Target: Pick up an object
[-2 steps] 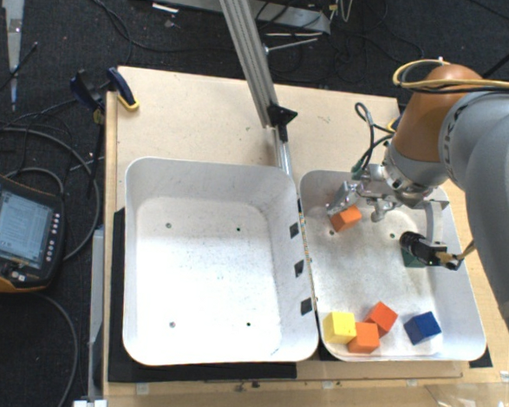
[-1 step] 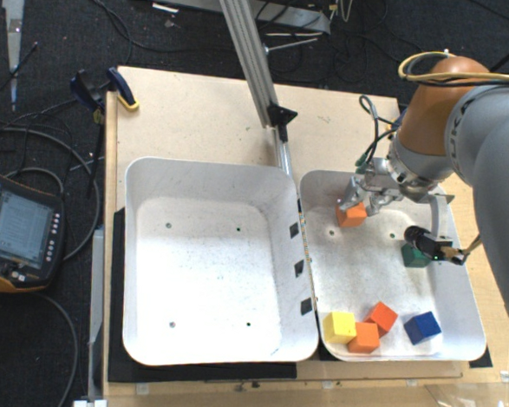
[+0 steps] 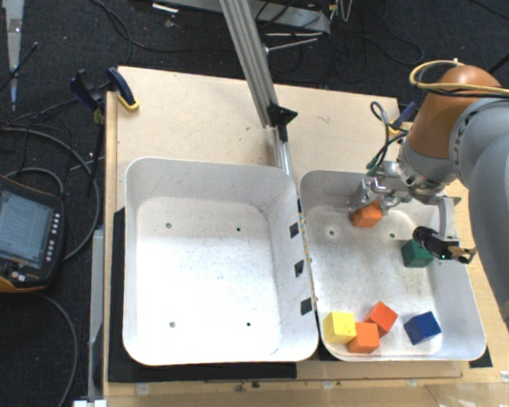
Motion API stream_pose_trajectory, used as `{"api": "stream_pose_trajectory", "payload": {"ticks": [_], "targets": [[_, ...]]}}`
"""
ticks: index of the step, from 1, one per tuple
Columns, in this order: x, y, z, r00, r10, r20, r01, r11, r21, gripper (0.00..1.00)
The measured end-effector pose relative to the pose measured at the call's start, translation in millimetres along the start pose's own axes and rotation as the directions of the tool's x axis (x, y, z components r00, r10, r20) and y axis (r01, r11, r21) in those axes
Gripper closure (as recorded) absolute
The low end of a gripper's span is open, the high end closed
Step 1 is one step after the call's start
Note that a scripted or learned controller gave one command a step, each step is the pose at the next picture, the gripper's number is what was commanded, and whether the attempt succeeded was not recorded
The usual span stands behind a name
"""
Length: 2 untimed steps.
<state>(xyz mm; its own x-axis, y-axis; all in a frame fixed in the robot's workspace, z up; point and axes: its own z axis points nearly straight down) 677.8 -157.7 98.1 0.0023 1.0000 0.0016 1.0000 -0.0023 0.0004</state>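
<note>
Listing item one, the gripper (image 3: 372,200)? (clerk)

Entered: low over the far part of the right bin (image 3: 461,295), on the end of the grey arm (image 3: 489,145), below the orange band (image 3: 444,103). Jaw state: cannot tell, hidden under the wrist. (checker)

Nearest piece to the jaws? (clerk)

Orange block (image 3: 366,217), directly beneath them, touching or all but touching; held or merely lying on the bin floor, cannot tell. (checker)

Next nearest? (clerk)

Green block (image 3: 417,254), near the jaws, off to their right and a little toward the camera, apart from the orange block. (checker)

Remaining stock in that bin? (clerk)

Four pieces, all well apart from the jaws, grouped along the near wall. Yellow block (image 3: 342,325), nearly straight toward the camera from the jaws. Second orange block (image 3: 366,337), just beside the yellow one. Red-orange block (image 3: 383,316), touching the second orange block at its far corner. Blue block (image 3: 421,326), furthest to the jaws' right of the group, standing alone. (checker)

Other fixtures? (clerk)

Left bin (image 3: 135,233), left of the jaws, edge to edge with the right bin. Metal rail (image 3: 251,59), slanting away beyond the jaws' left. Teach pendant (image 3: 18,230), on the floor, far left of the jaws. (checker)
</note>
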Motion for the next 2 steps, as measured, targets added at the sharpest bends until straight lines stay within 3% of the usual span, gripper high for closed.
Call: {"api": "stream_pose_trajectory", "payload": {"ticks": [1, 2], "targets": [[70.0, -42.6, -102.6, 1.000, -0.009, 0.000, 0.009, 1.000, -0.007, 1.00], [138.5, -39.8, -96.7, 1.000, -0.012, -0.001, 0.012, 1.000, 0.001, 1.00]]}}
